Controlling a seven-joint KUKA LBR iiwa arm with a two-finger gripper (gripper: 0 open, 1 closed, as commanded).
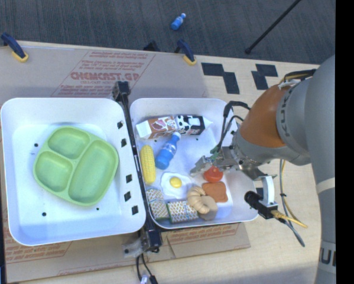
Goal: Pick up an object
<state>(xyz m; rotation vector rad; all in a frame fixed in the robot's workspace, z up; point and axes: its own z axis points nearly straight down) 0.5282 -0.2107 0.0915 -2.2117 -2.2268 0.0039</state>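
The right bin (215,108) holds several toy foods. A milk carton (175,125) lies along the back, with a blue bottle (167,150) and a yellow corn cob (147,163) to the left. A fried egg (175,182), a tan pretzel (201,202), an orange slab (216,191) and patterned packets (171,209) sit toward the front. A small red round piece (213,174) lies just under my gripper (207,163), which hangs low over the bin's middle right. The view does not show whether the gripper touches it.
The left bin (11,158) holds a green divided plate (76,164). A black divider with clips (129,158) runs between the bins. Blue clamps (185,50) grip the cardboard's back edge. Cables trail beside the right bin's front right corner (283,215).
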